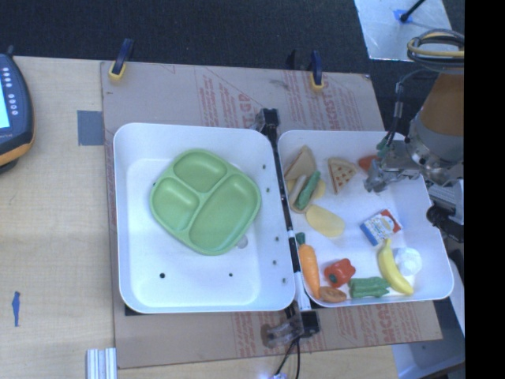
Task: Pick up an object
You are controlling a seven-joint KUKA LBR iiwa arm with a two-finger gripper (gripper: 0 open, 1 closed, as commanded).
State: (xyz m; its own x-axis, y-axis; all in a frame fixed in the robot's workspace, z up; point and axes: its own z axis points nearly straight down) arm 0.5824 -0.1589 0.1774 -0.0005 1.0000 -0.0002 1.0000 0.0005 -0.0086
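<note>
A green divided plate [207,201] lies in the left bin [134,290]. The right bin [438,287] holds toy food: a carrot [309,268], a yellow potato [325,221], a red pepper [340,272], a banana [392,267]. The hand [377,180] hangs over that bin's far right corner; how far open it is, I cannot tell.

Wood bench [55,235] w/ clamped cardboard sheet [197,93], dark floor [197,10] behind.

I work in a robotics lab: my cardboard-covered bench [237,93] is held by clamps [316,71], with a teach pendant [12,109] at its left.
</note>
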